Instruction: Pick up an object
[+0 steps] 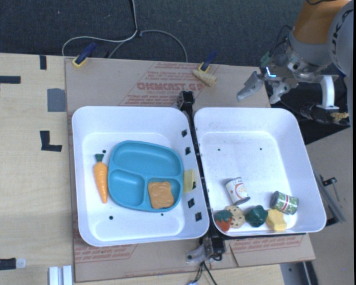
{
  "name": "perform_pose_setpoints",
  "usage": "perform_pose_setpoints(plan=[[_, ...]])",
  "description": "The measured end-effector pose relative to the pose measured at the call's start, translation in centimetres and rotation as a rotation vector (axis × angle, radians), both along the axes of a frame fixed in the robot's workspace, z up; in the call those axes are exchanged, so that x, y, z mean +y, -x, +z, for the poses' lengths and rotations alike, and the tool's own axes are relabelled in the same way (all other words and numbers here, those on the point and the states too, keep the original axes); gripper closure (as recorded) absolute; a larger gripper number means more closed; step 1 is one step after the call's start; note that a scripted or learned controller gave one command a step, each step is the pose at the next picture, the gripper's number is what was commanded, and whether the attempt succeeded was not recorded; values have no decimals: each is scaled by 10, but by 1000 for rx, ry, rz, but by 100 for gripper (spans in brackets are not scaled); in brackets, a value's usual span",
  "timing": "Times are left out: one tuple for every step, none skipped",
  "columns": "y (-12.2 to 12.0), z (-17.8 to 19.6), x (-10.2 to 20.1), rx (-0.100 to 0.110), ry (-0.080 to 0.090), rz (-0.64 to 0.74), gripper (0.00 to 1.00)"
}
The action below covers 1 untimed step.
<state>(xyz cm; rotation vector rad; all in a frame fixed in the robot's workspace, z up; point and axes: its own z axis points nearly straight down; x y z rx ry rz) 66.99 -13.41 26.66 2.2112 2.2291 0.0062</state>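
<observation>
My gripper [263, 94] hangs above the far right corner of the right bin [258, 120], well above the bench, with its two fingers spread open and nothing between them. Near the front of that bin lie a small white can [237, 190], a green can [283, 202], a yellow block [276, 220], a dark green piece [256, 216], a round cookie-like piece [235, 215] and a red piece [223, 218]. The left bin [86, 120] holds a blue divided plate [143, 174] with a toast slice [161, 195] on it, and an orange carrot [100, 178] beside the plate.
A black clip [186, 103] and divider join the two bins in the middle. A small yellow piece [189, 180] lies against the left bin's right wall. Cables and clamps [205, 74] rest on the cardboard behind the bins.
</observation>
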Motion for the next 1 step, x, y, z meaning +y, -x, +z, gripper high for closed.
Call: perform_pose_setpoints(plan=[[1,16,64,2,0,0,0]])
